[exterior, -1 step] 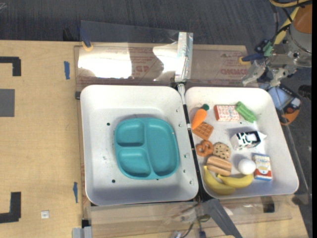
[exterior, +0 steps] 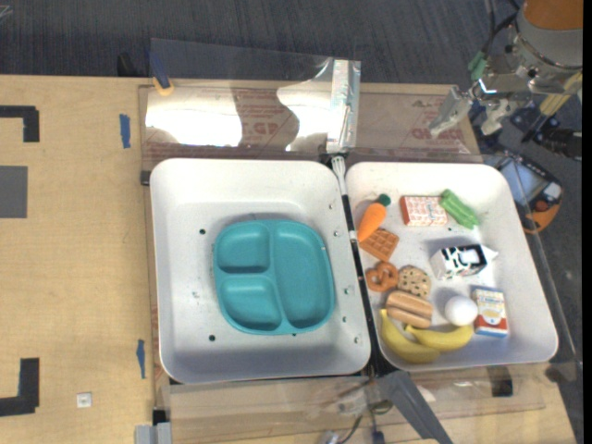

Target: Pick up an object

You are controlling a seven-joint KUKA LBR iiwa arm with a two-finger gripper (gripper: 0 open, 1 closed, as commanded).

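Gripper (exterior: 467,109) hangs at upper right beyond the right bin (exterior: 532,326), fingers spread, gripping nothing, toys (exterior: 427,276) below.

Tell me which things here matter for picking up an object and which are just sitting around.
For the job: gripper; right bin with carrot, waffle, pretzel, cookie, hot dog, banana, egg, two small cartons.

Lying about: left bin, teal divided tray.

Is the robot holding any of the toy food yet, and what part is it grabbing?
No. The gripper hangs above the bench behind the right bin, with nothing between its fingers. The carrot, banana and other toys lie in that bin.
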